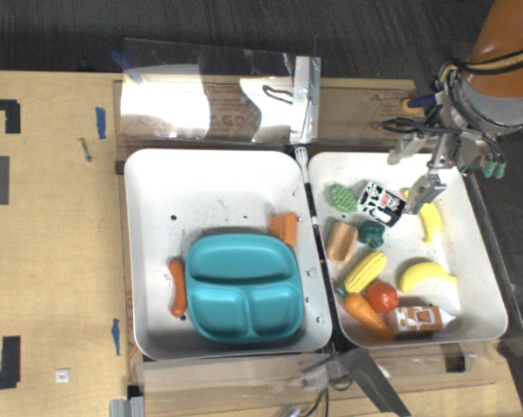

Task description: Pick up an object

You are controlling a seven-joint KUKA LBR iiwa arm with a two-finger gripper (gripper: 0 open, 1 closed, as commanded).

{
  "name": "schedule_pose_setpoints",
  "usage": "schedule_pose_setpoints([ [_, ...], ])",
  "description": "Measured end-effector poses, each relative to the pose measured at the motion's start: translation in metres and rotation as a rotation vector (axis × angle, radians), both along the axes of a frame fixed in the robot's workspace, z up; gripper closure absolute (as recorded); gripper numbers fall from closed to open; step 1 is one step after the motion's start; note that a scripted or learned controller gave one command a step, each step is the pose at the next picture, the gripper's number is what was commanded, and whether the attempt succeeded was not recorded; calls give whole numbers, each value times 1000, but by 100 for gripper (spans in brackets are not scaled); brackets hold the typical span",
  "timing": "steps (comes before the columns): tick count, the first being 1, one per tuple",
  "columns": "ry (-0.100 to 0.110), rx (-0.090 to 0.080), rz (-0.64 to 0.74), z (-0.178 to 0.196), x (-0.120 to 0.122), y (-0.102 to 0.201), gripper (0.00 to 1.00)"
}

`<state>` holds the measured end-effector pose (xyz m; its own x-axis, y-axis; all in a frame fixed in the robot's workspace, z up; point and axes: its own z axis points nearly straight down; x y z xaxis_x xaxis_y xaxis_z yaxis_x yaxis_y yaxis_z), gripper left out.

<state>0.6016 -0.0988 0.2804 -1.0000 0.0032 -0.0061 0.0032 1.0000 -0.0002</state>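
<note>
Task not done: nothing lifted, every item lies in a bin.

Right bin [483, 259] holds the candidates: banana [430, 221] near the far right wall, black-and-white carton [382, 201], green leafy piece [343, 198], small dark-green piece [372, 233], tan cylinder [340, 241], corn [365, 270], lemon [426, 276], tomato [382, 296], carrot [366, 312], small box [422, 318].

Left bin [148, 233] has a teal tray [242, 289], an orange piece [284, 228] at its far edge, a sausage [178, 288] to its left.

Hand [429, 187] hangs over the right bin's far end, between carton and banana, just above the banana's top. Cannot tell how far open it is; nothing visibly held.

Left to do: descend, close, lift. Banana looks the nearest target.
</note>
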Motion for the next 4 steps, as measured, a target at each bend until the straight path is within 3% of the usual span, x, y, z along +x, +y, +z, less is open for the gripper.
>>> schedule_pose_setpoints([
  [1,11,2,109,-130,-23,-2,0],
  [2,-6,1,-55,-191,-54,-23,0],
  [3,-21,-5,-138,-189,-92,-7,0],
  [4,-4,1,-286,-162,-39,-18,0],
])
